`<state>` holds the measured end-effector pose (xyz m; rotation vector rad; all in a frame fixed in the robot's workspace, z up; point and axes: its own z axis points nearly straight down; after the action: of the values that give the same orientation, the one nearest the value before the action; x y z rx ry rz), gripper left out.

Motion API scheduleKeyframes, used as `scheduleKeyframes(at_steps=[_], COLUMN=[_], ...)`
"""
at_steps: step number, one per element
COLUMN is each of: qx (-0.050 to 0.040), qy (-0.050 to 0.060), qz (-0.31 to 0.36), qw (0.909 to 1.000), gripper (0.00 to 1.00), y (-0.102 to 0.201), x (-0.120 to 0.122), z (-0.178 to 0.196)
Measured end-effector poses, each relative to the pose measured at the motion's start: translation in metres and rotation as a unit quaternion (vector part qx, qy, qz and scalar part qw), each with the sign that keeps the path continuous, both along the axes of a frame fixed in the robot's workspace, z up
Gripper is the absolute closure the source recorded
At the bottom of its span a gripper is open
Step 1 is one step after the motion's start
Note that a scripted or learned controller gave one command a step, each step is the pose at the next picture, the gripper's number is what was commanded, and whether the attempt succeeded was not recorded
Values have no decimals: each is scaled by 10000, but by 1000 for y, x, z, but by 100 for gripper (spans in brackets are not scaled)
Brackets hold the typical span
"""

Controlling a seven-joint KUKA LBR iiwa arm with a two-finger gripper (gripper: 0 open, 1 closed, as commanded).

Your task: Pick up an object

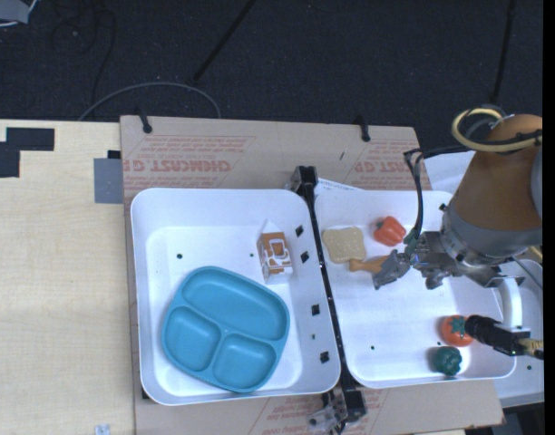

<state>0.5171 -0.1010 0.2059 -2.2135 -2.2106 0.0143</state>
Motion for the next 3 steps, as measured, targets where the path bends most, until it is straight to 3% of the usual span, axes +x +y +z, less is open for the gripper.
scheduleKeyframes(at_steps=[1, 3], qx=[-8, -2], qy=[-57, -28], qz=[7, 6], qw=[10000, 10000], gripper=[0, 0], y=[0, 1], x=[3, -2], z=[6, -102])
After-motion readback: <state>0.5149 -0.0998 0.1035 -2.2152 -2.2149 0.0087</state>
